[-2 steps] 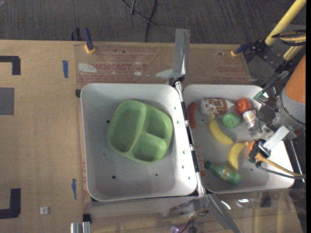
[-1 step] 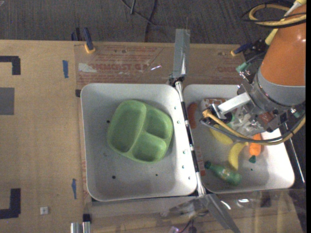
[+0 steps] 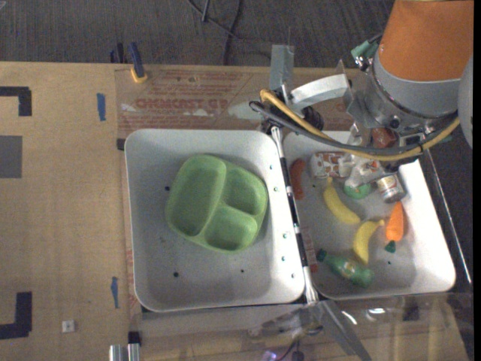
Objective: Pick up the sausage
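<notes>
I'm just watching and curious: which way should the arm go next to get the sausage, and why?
Probably shift toward the left wall of the right bin and then lower. The sausage lies there by the divider, apart from the bananas, while the gripper sits further right, over the cluttered middle.

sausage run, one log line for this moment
sausage: right bin, left edge | gripper: over bin's top, apart from sausage | status: not picked
</notes>
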